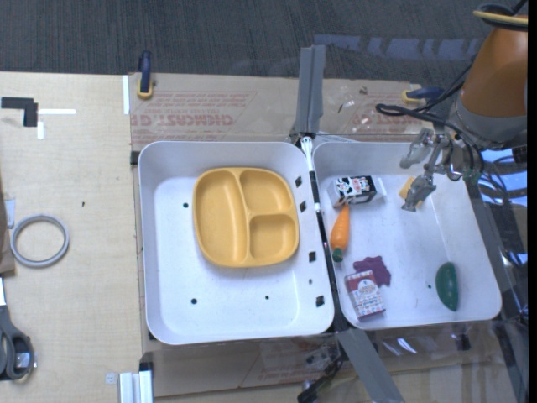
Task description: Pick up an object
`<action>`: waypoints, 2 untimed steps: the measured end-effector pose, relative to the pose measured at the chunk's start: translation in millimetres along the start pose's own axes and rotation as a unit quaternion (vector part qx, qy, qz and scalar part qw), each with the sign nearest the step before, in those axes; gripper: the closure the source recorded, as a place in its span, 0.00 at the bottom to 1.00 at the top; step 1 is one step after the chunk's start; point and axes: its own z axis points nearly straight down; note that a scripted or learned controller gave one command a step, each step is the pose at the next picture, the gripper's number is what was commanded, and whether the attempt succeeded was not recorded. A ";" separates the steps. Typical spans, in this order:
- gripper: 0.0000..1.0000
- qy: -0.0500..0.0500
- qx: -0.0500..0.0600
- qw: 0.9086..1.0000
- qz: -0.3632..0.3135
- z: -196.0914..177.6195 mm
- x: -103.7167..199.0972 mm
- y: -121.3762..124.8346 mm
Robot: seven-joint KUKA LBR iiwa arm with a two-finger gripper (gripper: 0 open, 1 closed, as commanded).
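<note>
Nearest edge: light wood worktop [75, 326]. Scissors [13, 353] lie at its near left corner. A grey tape roll [38, 240] lies flat further back on the left. Two shallow white bins sit side by side, touching along a clipped centre seam.

Left bin [168, 309]: holds a yellow divided plate [247, 217] with three compartments, lying flat toward the bin's far half.

Right bin [411, 305], near to far:
- small red-and-white packet [366, 297], near the front wall, left side.
- green pepper-like vegetable [448, 285], near the right front corner, well apart from the packet.
- purple crumpled item [372, 269], touching the packet's far edge.
- toy carrot [340, 231], orange with a green end, lying just beside the centre seam.
- black-and-white carton [356, 189], just beyond the carrot's tip.
- small yellowish object [409, 190], to the right of the carton, far half of the bin.

End effector [417, 193]: over the far right part of the right bin, fingers pointing down. It sits directly at the yellowish object. Whether the object is between the fingers, and how wide they stand, cannot be told. Grey arm with orange band [497, 65] enters from the right.

Beyond the bins: brown cardboard sheet [218, 107] with reversed red print, a clamp [145, 75] at its left corner. Dark carpet floor [168, 15] behind.
</note>
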 end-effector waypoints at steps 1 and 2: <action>0.00 0.001 0.000 0.992 0.124 84.6 12.7 56.9; 0.00 -0.001 0.000 0.986 0.167 23.7 -4.8 64.7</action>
